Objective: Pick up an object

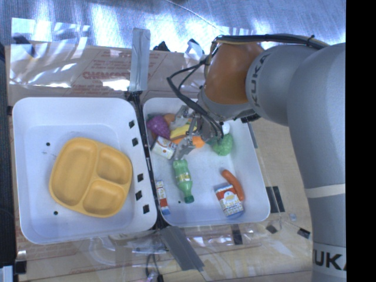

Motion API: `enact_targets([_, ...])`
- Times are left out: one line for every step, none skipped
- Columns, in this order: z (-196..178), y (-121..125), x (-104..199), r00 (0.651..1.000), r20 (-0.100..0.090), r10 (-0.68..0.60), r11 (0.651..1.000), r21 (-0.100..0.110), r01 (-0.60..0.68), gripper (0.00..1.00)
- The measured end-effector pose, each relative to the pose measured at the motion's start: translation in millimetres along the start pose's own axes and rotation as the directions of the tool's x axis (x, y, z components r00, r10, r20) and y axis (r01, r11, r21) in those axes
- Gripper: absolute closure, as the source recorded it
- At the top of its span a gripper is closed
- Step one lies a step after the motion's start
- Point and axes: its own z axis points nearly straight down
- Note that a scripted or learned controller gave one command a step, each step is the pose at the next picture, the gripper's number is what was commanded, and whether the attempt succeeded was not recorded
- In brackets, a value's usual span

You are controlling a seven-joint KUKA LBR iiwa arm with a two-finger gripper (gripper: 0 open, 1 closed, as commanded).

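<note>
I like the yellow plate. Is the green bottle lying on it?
No, the green bottle lies in the right bin, the yellow plate in the left.

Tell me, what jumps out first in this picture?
The big grey arm reaching in from the right, its gripper down among toy foods at the back of the right bin. Then the yellow tray lying in the left bin.

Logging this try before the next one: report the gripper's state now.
Gripper: down in the right bin over the pile of toys by the purple piece; open or shut cannot be told, and no object is seen between its fingers.
</note>
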Motion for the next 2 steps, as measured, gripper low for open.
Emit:
enact_targets([16,15,18,0.995,-0.001,-0.101,0.995,-0.018,0.101,0.0])
enact_targets([-28,-5,71,0.998,0.001,-0.068,0.998,-0.017,0.068,0.0])
